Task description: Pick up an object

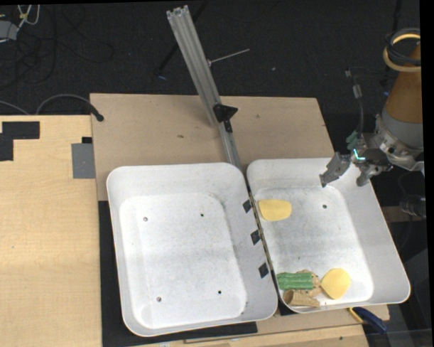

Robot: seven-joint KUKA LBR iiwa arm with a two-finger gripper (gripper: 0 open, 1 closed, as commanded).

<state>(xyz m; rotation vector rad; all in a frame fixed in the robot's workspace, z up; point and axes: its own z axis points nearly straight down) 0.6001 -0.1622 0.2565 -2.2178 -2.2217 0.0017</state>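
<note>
The arm [402, 91] is showing an orange band above a grey wrist, a small teal light glowing at its nine o'clock side, and two grey fingers [335, 168] tapering.

Two shallow white plastic bins side by side on the desk [166, 128]

Left bin [126, 208] fills centre frame; right bin [361, 228] holds a pale yellow oval piece [274, 210] near its upper left wall, and a green ridged piece [295, 279], tan scrap [304, 297] and round yellow piece [336, 282] clustered at its lower edge.

Gripper [348, 172] over right bin's [375, 228] far right corner, fingers spread, nothing between them. Right bin: yellow piece [275, 210] near the divider; green item [295, 280], tan item [303, 297], yellow ball [336, 283] clustered at near edge. Left bin [133, 200] beside it.
</note>
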